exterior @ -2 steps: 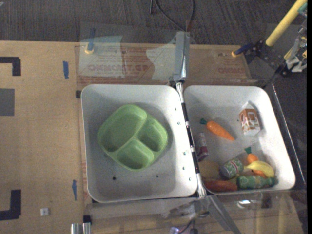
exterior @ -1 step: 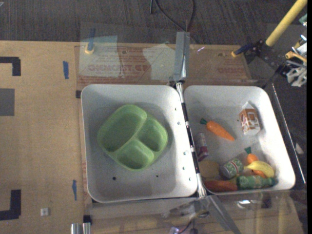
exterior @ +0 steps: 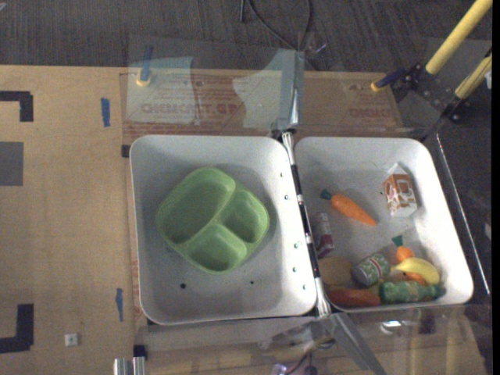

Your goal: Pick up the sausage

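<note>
Right bin (exterior: 437, 178), near edge, left of centre: sausage (exterior: 353, 296), orange-red, lying flat. Long axis runs along that near edge, parallel to it. One end points at the bin's near-left corner, the other meets a green knobbly item (exterior: 410, 291) that continues the line toward the near-right corner. Can't tell one end of the sausage from the other.

Just behind it: pale tan disc (exterior: 336, 270) and a small tin can (exterior: 370, 269), both close to or touching it, contact unclear. Banana (exterior: 418, 269) sits beside the can, small carrot (exterior: 402, 250) behind that.

Bottle-like dark red item (exterior: 322, 234) lies along the bin's left wall. Larger carrot (exterior: 351, 208) is mid-bin, leaf end toward the far-left corner. Carton (exterior: 399, 194) is toward the far-right corner.

Left bin (exterior: 156, 287): green divided plate (exterior: 212, 219), roughly centred.

Jaw state: cannot tell.
</note>
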Controlling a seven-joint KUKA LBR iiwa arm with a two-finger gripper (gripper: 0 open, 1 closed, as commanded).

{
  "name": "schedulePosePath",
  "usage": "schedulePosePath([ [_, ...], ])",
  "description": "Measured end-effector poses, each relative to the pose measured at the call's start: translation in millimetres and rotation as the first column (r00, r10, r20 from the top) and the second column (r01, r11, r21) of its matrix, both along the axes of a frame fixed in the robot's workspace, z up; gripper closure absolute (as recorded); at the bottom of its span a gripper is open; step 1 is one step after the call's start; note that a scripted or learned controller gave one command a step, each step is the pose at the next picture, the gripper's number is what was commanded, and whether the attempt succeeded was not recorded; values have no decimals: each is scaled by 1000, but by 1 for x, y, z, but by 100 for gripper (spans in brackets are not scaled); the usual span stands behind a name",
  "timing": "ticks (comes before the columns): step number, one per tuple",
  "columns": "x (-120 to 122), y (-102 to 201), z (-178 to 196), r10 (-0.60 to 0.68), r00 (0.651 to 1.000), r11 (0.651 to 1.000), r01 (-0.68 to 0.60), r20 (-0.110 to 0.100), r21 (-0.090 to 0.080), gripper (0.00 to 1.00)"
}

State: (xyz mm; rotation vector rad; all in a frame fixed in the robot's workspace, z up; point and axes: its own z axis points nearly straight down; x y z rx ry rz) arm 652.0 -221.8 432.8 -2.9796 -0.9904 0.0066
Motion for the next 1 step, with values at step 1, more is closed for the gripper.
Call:
schedulePosePath([
  [1, -19, -2, -1, -343, 939, 939, 343, -4, 0, 100],
])
